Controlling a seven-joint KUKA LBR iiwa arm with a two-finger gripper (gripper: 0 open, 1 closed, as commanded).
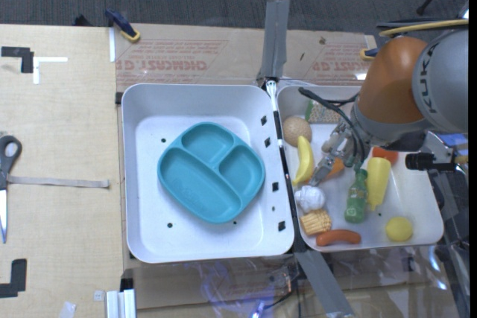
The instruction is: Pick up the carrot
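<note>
Tool [328, 169] low in right bin [425, 234], fingers pinching carrot [335, 168], banana [303, 159] just beside

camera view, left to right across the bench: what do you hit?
Scissors → blue divided plate in the left bin → banana → green bottle → lemon in the right bin.

Blue divided plate [212, 171] in left bin [133, 182]; banana [304, 159] in right.

Divided plate [212, 172] in left bin [134, 160]; banana [304, 159] in right bin [425, 234].
</note>
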